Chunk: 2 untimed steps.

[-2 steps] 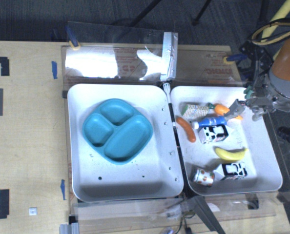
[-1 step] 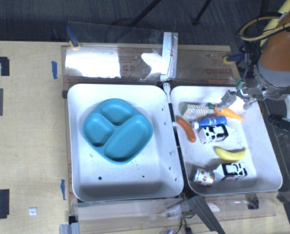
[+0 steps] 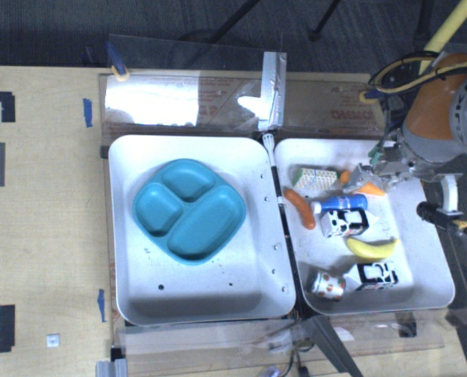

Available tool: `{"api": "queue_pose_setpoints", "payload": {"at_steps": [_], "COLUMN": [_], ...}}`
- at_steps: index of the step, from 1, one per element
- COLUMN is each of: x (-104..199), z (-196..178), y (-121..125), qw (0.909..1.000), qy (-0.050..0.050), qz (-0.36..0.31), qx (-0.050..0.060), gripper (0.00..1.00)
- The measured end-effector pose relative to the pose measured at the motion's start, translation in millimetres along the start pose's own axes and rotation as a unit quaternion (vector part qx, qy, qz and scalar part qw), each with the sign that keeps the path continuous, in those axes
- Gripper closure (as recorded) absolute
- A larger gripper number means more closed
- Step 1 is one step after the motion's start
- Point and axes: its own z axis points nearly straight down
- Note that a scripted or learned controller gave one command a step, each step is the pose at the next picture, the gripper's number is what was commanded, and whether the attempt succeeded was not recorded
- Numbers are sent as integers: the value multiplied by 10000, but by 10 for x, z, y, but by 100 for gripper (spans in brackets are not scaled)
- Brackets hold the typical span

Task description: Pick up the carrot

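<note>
- Orange carrot (image 3: 369,188) lies in the right bin (image 3: 430,277), upper area near the back wall, mostly covered by my gripper (image 3: 380,170); I see just an orange tip poking out toward the bin centre.
- Gripper sits right over the carrot, touching or just above it, can't tell which. Can't tell if it is open or closed either; the wrist hardware blocks the view.
- Not calling it held: I don't see the carrot between anything.
- Just beside the carrot: blue-capped white bottle (image 3: 342,204) below-left, green speckled packet (image 3: 314,180) to the left, a smaller orange bit at the packet's edge, unclear what.
- Further out: red-orange sausage-shaped item (image 3: 300,208) near the divider, black-white carton (image 3: 344,223), banana (image 3: 370,247), second carton (image 3: 377,274), small can (image 3: 328,284) at the front.
- Left bin (image 3: 131,289) holds a blue divided plate (image 3: 189,209), well apart, not relevant.
- Risks, my judgement: the carrot is tapered and smooth and could squirt out if pinched near the tip.
- The bottle is close enough to get nudged or caught in the grasp.
- The sausage item's similar colour could draw a wrong pick if I retry.
- The back wall is near, so little room to reposition.
</note>
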Motion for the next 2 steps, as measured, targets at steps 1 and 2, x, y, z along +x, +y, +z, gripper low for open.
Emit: {"api": "queue_pose_setpoints", "payload": {"at_steps": [1,2], "x": [-10,488], "z": [-98,-1146], "y": [4,-257], "qw": [10000,9928], "qy": [-10,0], "qz": [-9,-1194], "qx": [7,-1], "gripper": [100,100]}}
